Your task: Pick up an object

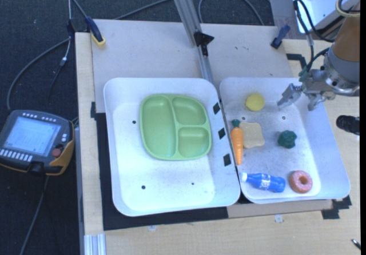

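Note:
The right bin holds a yellow round piece, an orange carrot, a tan slice of bread, a dark green broccoli piece, a blue and white bottle and a pink donut. My gripper hangs over the bin's upper right part, its fingers spread open with nothing between them. It is right of the yellow piece and above the broccoli.
The left bin carries a green divided plate. A slanted metal pole crosses the bench's back. A teach pendant lies on the floor at left. Blue clamps hold the bench's back corners.

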{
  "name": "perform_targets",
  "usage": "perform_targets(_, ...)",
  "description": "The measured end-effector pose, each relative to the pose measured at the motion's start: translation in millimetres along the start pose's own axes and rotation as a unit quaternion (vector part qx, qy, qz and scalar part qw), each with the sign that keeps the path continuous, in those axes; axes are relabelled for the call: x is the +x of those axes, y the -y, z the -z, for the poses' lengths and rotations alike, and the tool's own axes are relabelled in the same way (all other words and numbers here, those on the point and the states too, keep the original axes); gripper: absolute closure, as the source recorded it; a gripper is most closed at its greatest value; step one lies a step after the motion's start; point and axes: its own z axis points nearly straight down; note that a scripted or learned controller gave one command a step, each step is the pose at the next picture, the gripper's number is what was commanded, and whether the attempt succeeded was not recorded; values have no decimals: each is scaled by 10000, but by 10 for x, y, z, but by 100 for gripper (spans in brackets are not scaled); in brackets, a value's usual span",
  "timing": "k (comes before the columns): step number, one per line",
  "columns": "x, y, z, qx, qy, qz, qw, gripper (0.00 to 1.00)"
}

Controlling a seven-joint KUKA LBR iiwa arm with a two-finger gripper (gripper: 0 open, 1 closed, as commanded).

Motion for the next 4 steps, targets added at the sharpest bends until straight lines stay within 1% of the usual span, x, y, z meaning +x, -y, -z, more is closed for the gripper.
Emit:
perform_targets(1, -18, 104, -523, 7, -2, -2, 10000, 0)
perform_targets(2, -45, 4, -1053, -7, 1, 2, 10000, 0)
perform_targets(3, -44, -6, -911, -33, 5, 2, 10000, 100)
perform_targets(4, -122, -86, -349, -57, 19, 2, 10000, 100)
